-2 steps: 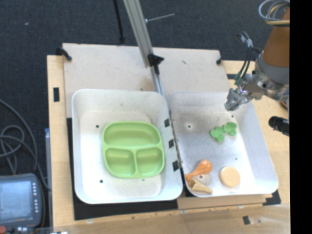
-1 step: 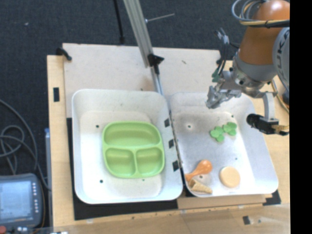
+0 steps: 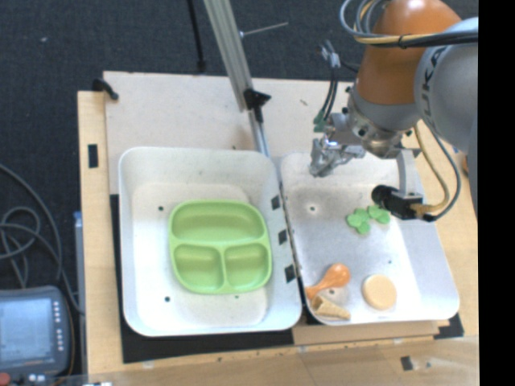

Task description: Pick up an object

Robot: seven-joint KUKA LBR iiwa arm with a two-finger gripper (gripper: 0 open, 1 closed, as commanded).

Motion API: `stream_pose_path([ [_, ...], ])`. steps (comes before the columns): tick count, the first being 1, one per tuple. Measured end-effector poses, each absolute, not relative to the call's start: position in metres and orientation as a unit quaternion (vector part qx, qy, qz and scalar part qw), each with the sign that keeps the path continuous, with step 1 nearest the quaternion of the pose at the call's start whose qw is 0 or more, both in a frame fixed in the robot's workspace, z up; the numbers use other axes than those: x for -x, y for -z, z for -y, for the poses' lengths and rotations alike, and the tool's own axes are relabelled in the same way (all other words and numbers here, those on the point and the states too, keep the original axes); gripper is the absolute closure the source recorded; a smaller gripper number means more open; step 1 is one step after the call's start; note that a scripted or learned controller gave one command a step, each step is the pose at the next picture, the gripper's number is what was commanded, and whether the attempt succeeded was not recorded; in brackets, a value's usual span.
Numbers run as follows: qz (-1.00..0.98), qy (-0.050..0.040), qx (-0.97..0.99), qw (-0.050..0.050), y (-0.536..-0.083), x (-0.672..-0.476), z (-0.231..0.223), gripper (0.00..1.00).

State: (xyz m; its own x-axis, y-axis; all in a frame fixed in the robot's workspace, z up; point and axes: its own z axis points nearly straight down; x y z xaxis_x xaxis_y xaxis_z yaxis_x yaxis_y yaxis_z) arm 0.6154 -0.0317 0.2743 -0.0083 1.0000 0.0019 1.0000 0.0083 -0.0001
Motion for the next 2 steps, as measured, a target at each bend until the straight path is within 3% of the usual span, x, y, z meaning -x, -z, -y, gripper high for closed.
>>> stream_pose_path([
  [2,0.71,-0.0015,0.704,0.002,-0.251,-0.615,-0.084,1.0],
])
